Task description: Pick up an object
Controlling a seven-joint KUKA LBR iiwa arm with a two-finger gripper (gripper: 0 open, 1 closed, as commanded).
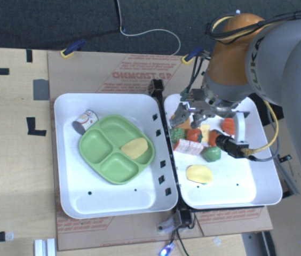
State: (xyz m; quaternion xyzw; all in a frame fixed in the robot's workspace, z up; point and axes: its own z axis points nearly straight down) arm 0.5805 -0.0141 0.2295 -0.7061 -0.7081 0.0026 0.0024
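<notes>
Cardboard-topped table [134,71], two white bins. The gripper [192,116] is down in the right bin [257,191], over the toy pile [198,137] at its far left; whether the jaws are apart or together, I cannot tell. Nothing looks lifted, so the pick seems undone. A yellow piece [199,174] lies nearer, and the green tray [116,148] sits in the left bin [68,143].

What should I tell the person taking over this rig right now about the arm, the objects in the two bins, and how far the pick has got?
End effector: low over the pile at the back of the right white bin; nothing visibly held.
Right white bin: cluster of small red, orange, yellow and green toy foods under the arm; pale yellow lemon-shaped piece lies apart, nearer the front.
Left white bin: green divided plastic plate carrying a yellow oval piece; small white and grey cup beside the plate.
Done: approach. Left: grasp and lift one object.
</notes>
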